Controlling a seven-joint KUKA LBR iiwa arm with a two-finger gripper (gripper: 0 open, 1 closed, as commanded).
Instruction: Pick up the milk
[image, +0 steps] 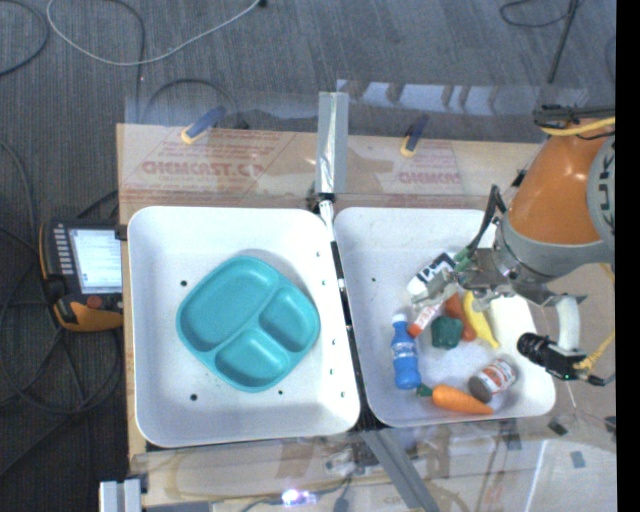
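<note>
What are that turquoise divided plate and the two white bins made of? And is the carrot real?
The turquoise plate looks like moulded plastic: one even colour, rounded compartments, a soft sheen. The left bin and right bin seem to be thin, formed white plastic, matte, with rounded corners and small holes. The carrot is probably a plastic toy, judging by its smooth, uniformly bright orange skin, though the view is too coarse to be sure.

Dark grey ribbed carpet (250, 60) surrounds a brown board bench (230, 165) printed with faded red lettering. Thin cables (110, 45) loop across the floor far up-left of the gripper. A yellow-cased pendant (82, 272) with lit screen lies well left.
</note>
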